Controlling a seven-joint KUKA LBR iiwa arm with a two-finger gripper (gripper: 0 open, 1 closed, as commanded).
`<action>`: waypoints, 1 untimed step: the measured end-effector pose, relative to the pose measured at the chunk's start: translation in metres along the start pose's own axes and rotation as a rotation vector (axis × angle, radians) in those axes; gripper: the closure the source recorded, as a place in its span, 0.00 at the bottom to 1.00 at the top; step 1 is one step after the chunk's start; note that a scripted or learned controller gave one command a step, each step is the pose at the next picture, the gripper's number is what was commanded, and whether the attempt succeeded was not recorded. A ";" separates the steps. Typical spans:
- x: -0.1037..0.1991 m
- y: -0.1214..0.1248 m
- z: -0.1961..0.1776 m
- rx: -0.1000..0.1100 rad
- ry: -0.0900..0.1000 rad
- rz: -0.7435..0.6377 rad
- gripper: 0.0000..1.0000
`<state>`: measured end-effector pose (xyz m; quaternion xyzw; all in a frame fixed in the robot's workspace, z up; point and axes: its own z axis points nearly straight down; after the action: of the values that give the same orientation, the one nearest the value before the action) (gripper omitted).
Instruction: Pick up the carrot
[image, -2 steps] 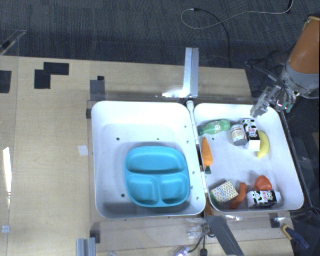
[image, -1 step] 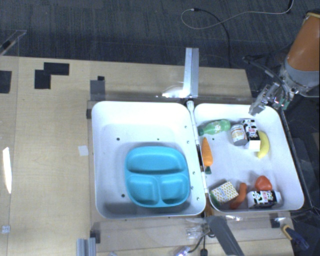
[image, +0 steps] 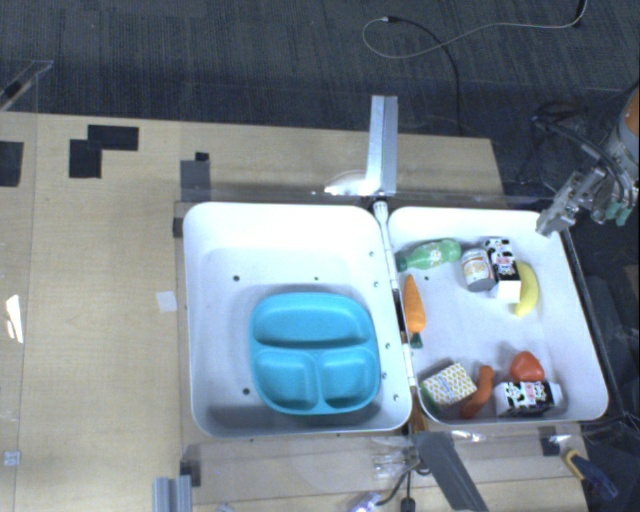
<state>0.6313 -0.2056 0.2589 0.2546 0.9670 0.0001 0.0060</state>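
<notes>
Camera view from above: the carrot lies in the right bin, hard against that bin's left wall, next to the divider between the two bins. It lies lengthwise along the wall, its orange body pointing toward the near edge. Just beyond its far end lies a green bottle, on its side.

The jaws hang at the far right corner of the right bin, over its rim, well apart from the carrot, which sits on the opposite side of the bin. They are small and partly blurred at the frame's edge, so I cannot tell whether they are spread or pressed together. Nothing is seen between them, and they touch none of the objects.

Between jaws and carrot lie a small can, a black-and-white carton and a banana. At the near side of the right bin are a patterned box, a red sausage-like piece, a red-orange fruit and another black-and-white carton.

The left bin holds a blue compartment tray. Both bins sit on the pale wooden surface.
</notes>
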 end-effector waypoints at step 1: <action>-0.026 0.016 -0.021 -0.001 -0.002 -0.101 1.00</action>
<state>0.6619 -0.2049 0.2798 0.2054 0.9787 -0.0001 0.0069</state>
